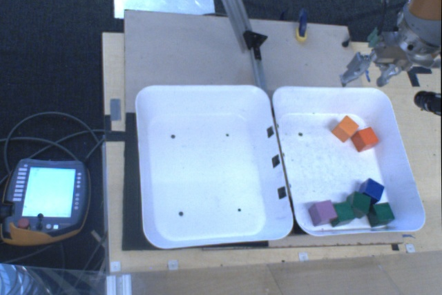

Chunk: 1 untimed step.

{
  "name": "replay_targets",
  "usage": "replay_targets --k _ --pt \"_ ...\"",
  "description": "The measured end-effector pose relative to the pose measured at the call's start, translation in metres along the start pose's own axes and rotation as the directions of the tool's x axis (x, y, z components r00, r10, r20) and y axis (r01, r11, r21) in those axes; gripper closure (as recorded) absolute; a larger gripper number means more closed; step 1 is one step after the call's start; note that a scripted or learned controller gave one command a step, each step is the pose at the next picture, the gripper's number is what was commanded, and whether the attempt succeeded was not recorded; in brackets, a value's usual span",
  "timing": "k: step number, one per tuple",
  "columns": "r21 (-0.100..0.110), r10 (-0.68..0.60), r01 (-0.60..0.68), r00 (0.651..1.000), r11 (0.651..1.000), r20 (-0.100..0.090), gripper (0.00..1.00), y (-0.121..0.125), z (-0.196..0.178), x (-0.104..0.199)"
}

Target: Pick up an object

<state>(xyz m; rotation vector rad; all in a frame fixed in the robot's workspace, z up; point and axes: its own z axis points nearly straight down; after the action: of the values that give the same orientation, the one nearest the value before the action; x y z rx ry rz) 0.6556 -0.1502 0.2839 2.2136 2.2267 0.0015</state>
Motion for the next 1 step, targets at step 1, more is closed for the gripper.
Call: replay_targets --k 1 --pt "0.000 0.000 0.000 1.000 1.000 0.001 0.00 -0.0001 -0.0001 -0.0002"
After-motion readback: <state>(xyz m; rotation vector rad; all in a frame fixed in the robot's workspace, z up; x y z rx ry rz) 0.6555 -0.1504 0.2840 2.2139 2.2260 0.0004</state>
